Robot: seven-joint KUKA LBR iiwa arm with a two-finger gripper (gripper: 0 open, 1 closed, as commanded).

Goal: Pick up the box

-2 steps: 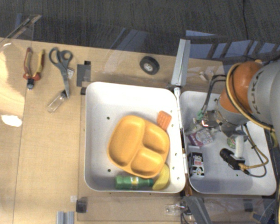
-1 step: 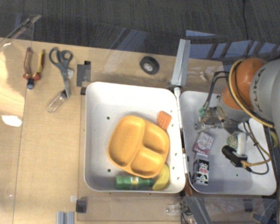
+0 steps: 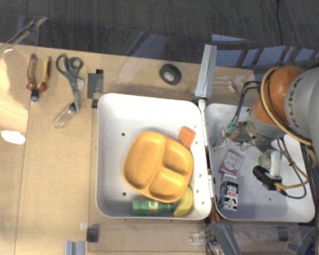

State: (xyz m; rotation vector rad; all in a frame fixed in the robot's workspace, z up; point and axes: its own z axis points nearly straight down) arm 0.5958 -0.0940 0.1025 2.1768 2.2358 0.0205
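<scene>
Nearest the lens, you had the grey arm reaching in from the right, its orange band above the far part of the right bin. The left bin held a yellow divided tray, with a green bottle along its near edge; none of that concerned your task.

In the right bin, the gripper hung at the far left corner, close to the wall shared by the two bins. You could not tell from this view whether it was open or closed, and nothing could be seen held in it.

A pinkish packet lay just toward the near side of the gripper. The box, small, dark and white-printed, lay beyond that packet, near the bin's near-left corner and just beside the dividing wall.

The relation to note: the box lay from the gripper almost straight toward the near edge of the view, with the packet between them. Its long axis ran roughly along that same far-to-near line, so a grasp would probably have to close across its short sides.
</scene>
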